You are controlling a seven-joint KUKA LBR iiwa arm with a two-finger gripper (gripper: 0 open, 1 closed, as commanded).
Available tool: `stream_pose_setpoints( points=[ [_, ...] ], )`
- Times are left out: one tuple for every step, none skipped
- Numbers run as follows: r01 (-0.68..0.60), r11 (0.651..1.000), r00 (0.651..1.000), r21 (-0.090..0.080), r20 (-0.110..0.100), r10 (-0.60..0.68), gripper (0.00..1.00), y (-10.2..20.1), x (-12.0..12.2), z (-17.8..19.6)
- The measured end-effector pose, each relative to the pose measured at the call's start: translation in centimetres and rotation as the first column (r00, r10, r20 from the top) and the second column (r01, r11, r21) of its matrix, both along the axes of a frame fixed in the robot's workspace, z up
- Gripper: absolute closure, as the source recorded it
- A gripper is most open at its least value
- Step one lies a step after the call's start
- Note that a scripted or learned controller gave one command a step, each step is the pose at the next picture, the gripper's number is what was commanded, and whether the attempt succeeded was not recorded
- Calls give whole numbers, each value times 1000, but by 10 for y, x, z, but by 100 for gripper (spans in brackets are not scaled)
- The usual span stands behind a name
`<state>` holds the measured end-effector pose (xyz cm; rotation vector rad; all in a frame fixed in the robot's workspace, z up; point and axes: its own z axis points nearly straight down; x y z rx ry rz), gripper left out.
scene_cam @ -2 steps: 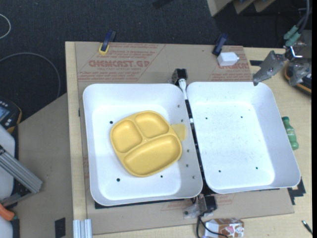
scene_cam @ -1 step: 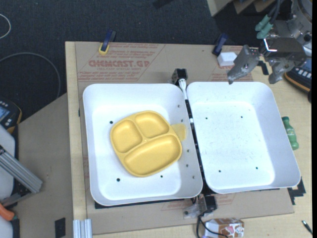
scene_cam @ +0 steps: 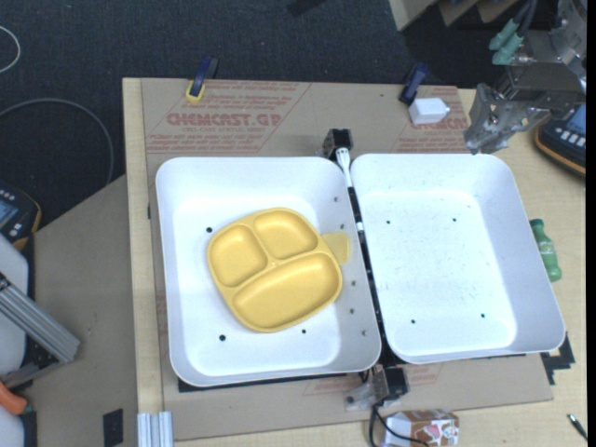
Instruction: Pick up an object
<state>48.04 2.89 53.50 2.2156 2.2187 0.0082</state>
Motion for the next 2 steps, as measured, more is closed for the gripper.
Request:
stream_pose_setpoints(
  points=[
    [3,1000,1000,-1,-20,-3,100,5,-2,-102],
    [-6,1000,1000,2,-7,6,100,64,-1,-98]
  ],
)
